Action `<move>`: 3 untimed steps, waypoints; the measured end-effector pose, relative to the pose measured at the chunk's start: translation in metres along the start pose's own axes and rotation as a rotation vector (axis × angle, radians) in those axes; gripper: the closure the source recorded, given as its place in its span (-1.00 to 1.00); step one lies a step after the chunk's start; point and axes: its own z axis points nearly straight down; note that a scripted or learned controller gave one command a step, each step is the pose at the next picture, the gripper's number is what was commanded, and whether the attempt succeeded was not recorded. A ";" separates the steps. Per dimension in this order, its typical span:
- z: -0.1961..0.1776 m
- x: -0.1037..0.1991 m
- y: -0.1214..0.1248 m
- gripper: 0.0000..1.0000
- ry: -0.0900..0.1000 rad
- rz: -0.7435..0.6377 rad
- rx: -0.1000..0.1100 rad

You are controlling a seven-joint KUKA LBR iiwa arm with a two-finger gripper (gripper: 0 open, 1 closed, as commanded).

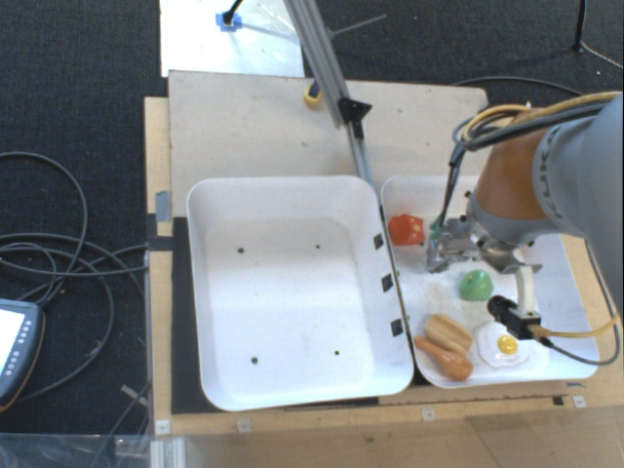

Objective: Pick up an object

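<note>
Overhead view of the bench. The gripper (pixel 446 253) hangs low over the right bin (pixel 568 291); whether it is parted or closed cannot be told. A red object (pixel 407 229) lies just to its left, apart from it. A green object (pixel 476 285) lies just beside it, toward the near edge. A fried egg (pixel 503 345) and two sausages (pixel 447 343) lie nearer the front rim. The left bin (pixel 292 291) adjoins.

dark carpet (pixel 78 86), loose cables (pixel 58 252), wooden bench (pixel 244 115)
</note>
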 end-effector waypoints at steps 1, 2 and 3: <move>-0.044 -0.002 -0.003 1.00 -0.001 -0.001 -0.002; -0.088 -0.004 -0.001 1.00 -0.001 -0.003 -0.004; -0.135 0.003 0.004 1.00 -0.001 -0.006 -0.004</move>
